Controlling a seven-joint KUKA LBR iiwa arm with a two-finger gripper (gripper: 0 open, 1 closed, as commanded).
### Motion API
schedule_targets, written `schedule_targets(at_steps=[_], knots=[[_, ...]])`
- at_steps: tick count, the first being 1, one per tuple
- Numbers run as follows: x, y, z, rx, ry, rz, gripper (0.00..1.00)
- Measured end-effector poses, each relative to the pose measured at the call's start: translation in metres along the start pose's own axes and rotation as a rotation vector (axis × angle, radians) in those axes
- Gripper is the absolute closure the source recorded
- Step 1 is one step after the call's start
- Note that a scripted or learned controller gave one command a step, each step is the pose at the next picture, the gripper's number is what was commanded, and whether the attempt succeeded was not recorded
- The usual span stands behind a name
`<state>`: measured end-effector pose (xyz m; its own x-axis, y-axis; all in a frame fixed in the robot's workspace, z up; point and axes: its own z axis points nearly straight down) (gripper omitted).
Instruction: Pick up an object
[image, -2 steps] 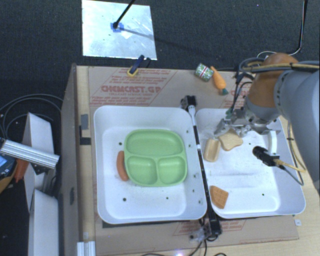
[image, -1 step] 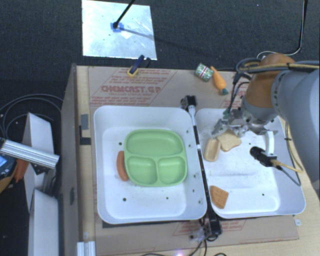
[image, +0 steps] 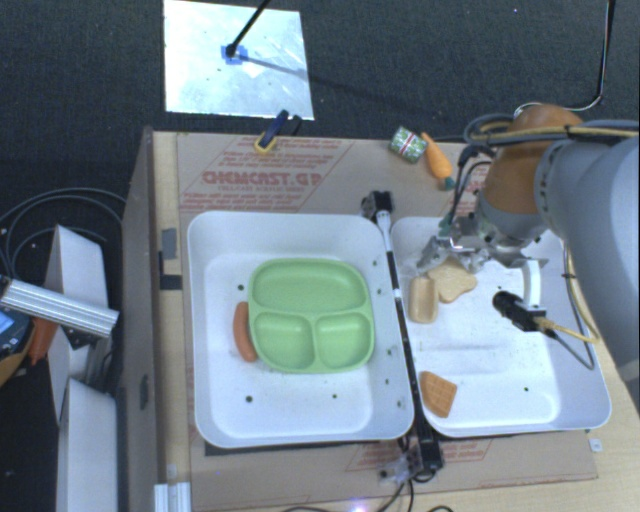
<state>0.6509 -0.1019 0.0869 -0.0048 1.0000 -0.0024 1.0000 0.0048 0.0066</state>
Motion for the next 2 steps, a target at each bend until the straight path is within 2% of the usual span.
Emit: schedule_targets(at_steps=[1, 2], knots=[[-0.027, 0.018, 0.002, 0.003, 0.001, 0.003, 0.0], [0.008, -0.011, 0.002, 0.005, 0.003, 0.0, 0.0]])
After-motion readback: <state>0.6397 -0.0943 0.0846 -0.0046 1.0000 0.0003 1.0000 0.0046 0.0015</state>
